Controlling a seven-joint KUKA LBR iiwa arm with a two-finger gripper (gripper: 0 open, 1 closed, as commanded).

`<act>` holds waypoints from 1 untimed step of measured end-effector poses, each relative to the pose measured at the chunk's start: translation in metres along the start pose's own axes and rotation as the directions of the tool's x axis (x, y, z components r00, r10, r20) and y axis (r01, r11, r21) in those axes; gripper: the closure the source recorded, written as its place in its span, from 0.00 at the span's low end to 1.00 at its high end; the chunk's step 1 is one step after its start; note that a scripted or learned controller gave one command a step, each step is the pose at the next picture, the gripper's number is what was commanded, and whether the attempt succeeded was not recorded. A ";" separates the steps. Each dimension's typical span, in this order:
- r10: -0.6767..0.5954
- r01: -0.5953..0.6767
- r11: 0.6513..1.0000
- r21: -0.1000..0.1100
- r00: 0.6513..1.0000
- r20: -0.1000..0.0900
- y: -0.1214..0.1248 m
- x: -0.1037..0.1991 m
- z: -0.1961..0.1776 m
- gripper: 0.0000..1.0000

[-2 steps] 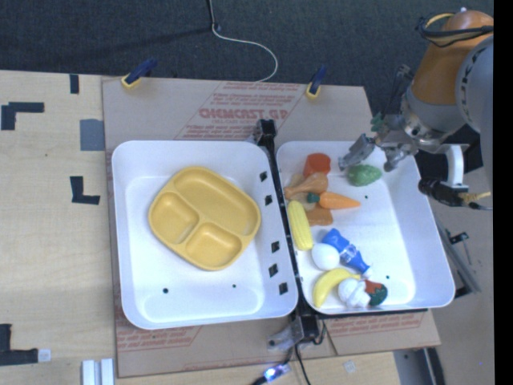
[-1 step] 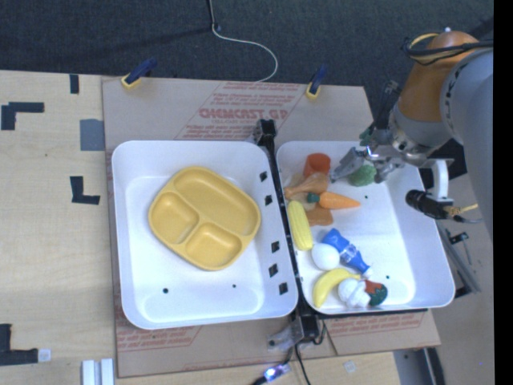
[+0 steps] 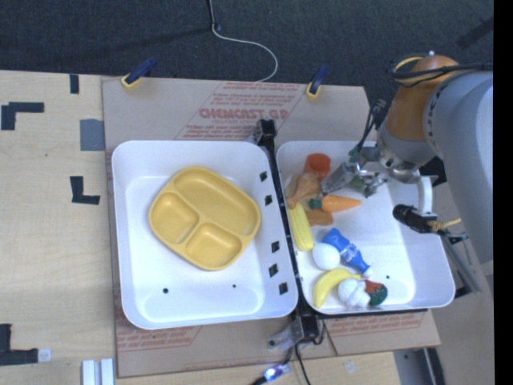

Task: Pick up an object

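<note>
Gripper (image 3: pixel 350 176) low over right bin (image 3: pixel 417 283), finger state unclear, orange toy carrot (image 3: pixel 338 204) just below, red mirrored lettering on cardboard (image 3: pixel 240 107) unreadable

Two white bins (image 3: pixel 128 215) are counted, one yellow tray (image 3: pixel 204 216), one carrot (image 3: pixel 341 204), one corn cob (image 3: pixel 300 228), one banana (image 3: pixel 327 284), one egg (image 3: pixel 325 256), one blue bottle (image 3: pixel 345 247).

the scene was evenly and fairly brightly lit from above, with soft short shadows under the yellow compartment plastic tray (image 3: pixel 204 216), mild glare washing out the two shallow white plastic bins (image 3: pixel 132 175), slight overall softness, and the grey robot arm (image 3: pixel 465 127) blurring near the frame's edge.
</note>
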State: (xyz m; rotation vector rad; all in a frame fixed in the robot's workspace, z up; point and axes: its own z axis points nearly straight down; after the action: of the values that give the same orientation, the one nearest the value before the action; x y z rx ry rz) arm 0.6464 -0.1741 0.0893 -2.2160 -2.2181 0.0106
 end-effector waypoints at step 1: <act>-0.001 0.001 1.000 -0.008 1.000 0.002 0.000 0.000 0.004 0.00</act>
State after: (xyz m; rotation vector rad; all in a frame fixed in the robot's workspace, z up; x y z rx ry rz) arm 0.6468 -0.1739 0.0854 -2.2204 -2.2241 0.0039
